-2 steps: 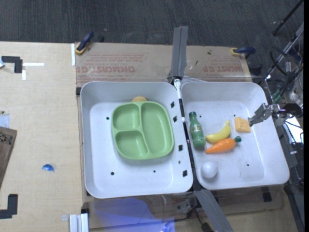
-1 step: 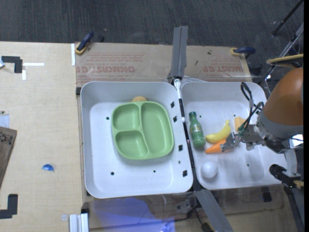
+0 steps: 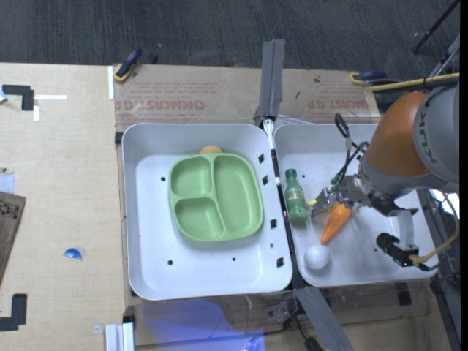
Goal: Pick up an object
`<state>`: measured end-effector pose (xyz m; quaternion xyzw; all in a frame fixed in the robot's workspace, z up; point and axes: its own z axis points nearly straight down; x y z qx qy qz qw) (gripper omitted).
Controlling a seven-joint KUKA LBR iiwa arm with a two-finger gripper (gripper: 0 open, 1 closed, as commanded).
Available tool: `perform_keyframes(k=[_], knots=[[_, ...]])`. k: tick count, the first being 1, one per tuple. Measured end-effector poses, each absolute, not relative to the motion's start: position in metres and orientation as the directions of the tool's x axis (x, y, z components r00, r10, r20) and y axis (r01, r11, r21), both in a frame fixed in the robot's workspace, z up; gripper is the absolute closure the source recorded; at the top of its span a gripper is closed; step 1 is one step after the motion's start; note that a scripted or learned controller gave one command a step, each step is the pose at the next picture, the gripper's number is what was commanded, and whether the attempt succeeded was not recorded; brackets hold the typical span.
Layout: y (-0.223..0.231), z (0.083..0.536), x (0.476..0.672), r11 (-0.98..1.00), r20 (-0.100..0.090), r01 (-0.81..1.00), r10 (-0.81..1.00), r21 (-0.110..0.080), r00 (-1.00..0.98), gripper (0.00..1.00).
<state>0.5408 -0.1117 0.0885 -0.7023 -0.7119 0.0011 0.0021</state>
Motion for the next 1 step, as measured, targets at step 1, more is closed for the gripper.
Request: perform_keyframes(k=[1], knots=[[-0.1139,0.0946,0.5413,0.011,0.001,1.000,1.000,-0.010,-0.011,1.00]])
